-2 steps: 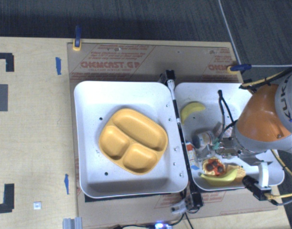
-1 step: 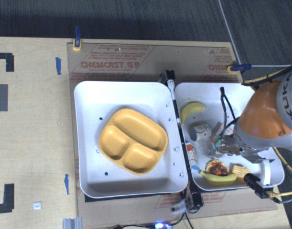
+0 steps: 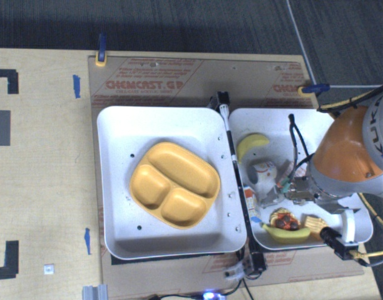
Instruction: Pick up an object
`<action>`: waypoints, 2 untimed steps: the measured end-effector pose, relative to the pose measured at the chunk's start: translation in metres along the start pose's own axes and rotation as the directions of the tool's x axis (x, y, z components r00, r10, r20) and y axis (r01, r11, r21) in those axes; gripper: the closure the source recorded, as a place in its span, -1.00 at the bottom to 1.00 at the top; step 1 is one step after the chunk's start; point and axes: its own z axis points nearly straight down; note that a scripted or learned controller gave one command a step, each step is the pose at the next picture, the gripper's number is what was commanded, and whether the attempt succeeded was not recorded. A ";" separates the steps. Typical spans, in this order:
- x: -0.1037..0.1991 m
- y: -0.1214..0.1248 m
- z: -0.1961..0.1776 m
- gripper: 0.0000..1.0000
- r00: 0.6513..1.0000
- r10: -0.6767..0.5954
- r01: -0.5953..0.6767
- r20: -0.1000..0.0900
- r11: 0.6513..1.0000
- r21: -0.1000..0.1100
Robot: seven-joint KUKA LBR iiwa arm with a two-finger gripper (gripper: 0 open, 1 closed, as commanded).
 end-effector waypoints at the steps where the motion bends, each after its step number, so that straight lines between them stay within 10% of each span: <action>1: 0.008 -0.003 0.011 -1.00 1.000 0.000 0.000 -0.001 1.000 0.004; 2: 0.010 -0.003 0.011 -1.00 1.000 0.000 0.000 -0.001 1.000 0.003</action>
